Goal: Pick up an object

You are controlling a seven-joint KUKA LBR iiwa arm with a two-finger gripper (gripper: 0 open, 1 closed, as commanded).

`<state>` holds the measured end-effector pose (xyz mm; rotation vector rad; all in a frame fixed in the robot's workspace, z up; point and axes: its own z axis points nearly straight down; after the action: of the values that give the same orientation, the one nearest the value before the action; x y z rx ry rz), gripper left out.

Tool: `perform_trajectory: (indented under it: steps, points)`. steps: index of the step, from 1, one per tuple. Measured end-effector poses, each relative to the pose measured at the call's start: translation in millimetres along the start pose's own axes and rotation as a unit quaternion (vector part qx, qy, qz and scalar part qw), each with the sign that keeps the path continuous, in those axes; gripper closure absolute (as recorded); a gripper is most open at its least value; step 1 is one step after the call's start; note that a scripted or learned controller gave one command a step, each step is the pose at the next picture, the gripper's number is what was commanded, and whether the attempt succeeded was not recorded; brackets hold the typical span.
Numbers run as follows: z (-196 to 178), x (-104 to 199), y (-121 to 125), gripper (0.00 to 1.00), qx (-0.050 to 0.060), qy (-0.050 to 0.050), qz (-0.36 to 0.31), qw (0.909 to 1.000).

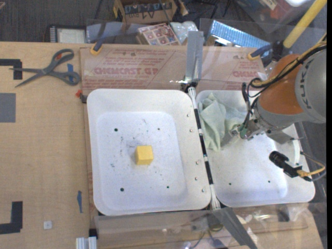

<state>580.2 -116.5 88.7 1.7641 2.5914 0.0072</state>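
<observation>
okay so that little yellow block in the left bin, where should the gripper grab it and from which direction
Probably straight down from above. The yellow block sits alone on the flat floor of the left bin, away from the walls, so its sides are free. Close the fingers across two opposite flat faces, turning the wrist to match its slight skew. The gripper is over the right bin.

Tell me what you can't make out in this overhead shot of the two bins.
- Gripper: fingers hidden beneath the wrist, camera view.
- Pale green cloth: its right part hidden by the arm.
- Right bin: upper right corner covered by the arm.
</observation>
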Motion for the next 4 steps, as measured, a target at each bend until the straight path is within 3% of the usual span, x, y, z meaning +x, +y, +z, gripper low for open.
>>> perform_trajectory:
  steps: [1, 2, 3, 4]
  points:
    - [0, 8, 8, 0.0, -0.001, -0.003, -0.002, 1.0]
    - [-1, 19, -5, 0.0, -0.001, -0.002, -0.014, 0.9999]
    - [-11, 19, -4, 1.0, -0.003, -0.002, -0.014, 0.9999]
    - [0, -2, 27, 1.0, 0.0, -0.001, 0.065, 0.9979]
